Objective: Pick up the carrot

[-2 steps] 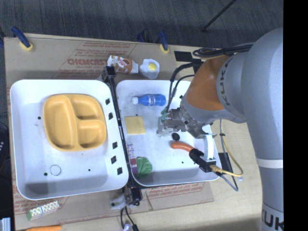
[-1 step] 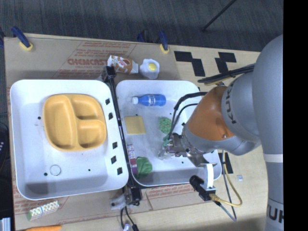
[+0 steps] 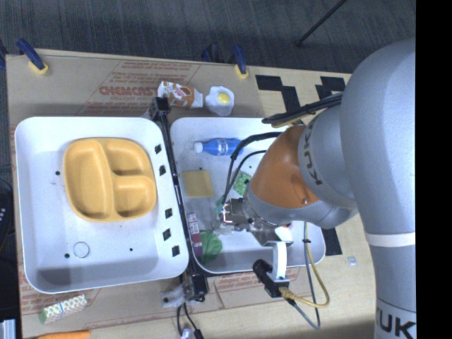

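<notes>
Carrot looks to be the orange sliver (image 3: 62, 335) lying on the bench outside both bins. The gripper (image 3: 227, 215) is hanging low in the right bin (image 3: 189, 134), its grip impossible to tell, near a yellow block (image 3: 198, 183) and a blue bottle (image 3: 217, 147).

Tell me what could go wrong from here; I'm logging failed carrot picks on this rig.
1. The arm hangs low over the right bin, covering much of its contents, so the carrot can't be picked out from this view; a grasp could close on the wrong item.
2. The blue bottle, tan block and green item lie close by and could get knocked or grabbed.
</notes>
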`<state>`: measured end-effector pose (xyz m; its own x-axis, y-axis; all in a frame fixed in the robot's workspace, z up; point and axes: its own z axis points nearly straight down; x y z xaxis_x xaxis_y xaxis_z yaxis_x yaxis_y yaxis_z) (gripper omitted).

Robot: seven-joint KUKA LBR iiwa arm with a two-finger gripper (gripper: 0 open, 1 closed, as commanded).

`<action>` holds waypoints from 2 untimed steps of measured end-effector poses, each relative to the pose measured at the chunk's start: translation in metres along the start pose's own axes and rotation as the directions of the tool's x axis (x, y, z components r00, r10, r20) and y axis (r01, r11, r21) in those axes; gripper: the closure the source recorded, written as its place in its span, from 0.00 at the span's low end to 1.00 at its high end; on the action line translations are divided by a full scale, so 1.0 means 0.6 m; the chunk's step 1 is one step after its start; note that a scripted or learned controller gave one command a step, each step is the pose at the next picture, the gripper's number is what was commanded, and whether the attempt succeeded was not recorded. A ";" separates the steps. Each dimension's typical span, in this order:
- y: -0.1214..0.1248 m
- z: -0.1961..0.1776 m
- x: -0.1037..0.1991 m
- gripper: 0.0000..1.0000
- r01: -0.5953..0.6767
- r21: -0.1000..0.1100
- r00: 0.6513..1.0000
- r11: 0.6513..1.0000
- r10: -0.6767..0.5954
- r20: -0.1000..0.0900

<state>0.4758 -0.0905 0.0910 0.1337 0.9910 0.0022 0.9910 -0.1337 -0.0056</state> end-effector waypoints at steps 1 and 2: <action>0.000 0.000 -0.002 0.00 -0.002 -0.001 1.000 1.000 0.002 0.001; 0.102 -0.048 0.001 0.00 -0.152 -0.002 0.988 0.988 0.152 0.001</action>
<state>0.5366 -0.0980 0.1196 0.2825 0.9593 0.0003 0.9593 -0.2825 -0.0044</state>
